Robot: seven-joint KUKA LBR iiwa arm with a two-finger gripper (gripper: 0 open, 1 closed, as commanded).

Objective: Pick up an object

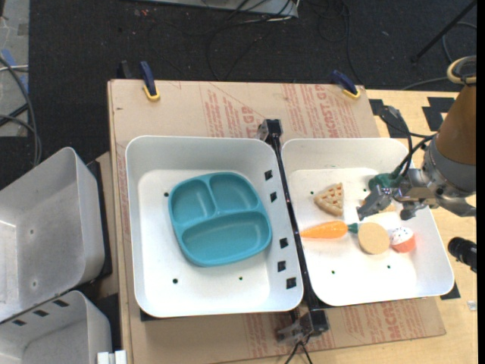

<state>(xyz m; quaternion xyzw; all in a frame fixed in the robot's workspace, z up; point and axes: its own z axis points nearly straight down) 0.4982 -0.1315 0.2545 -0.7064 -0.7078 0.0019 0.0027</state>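
Left bin (144, 203): centre-left of frame; a blue divided plate (220, 218) is seen lying flat in it, untouched, well apart from the arm.

Divider: the two bins are joined approx. at mid-frame; black clips are seen along the seam.

Right bin (424, 279): centre-right of frame; all the small objs are held here.

Waffle wedge (330, 197): tan, upper-middle of right bin, resting on the floor, apart from the gripper.

Carrot (325, 231): orange w/ green tip, lying flat just below the wedge; its green end is near the round disc.

Round disc (372, 239): tan, flat on the bin floor, just below the gripper; not lifted.

Red-white piece (402, 239): small, just right of the disc, touching or nearly so; exact shape can't be told.

Gripper (375, 200): right of frame, low over right bin, between wedge and disc; dark fingers w/ green parts are seen slightly parted, nothing is seen betw. them.

Arm (462, 139): grey w/ orange band, reaching in from right edge.

Progress: approach judged done; no obj is gripped. Every candidate is lying on the bin floor.

Left to do: descent onto one obj (disc or carrot judged nearest), closing, lift.
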